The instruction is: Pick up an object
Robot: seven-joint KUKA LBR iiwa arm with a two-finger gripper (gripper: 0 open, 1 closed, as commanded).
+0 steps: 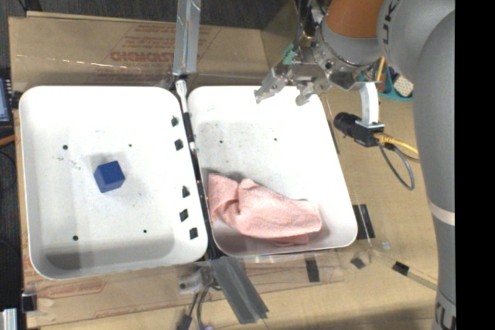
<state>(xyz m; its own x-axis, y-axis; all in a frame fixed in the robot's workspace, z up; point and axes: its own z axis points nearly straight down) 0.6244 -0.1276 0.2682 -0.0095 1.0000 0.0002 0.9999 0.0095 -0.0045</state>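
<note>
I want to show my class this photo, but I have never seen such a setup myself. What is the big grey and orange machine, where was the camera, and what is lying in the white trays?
The machine is a robot arm, reaching in from the right. At its tip sits a two-finger pincer, open, hovering at the far edge of the right tray and holding nothing. The single camera is fixed above the bench, looking down at a slant. Two shallow white trays stand side by side: the left tray holds a small blue cube; the right tray holds a crumpled pink cloth at its near end.

Two white bins point(46, 100), one blue cube point(110, 175), one pink cloth point(267, 212)
</note>
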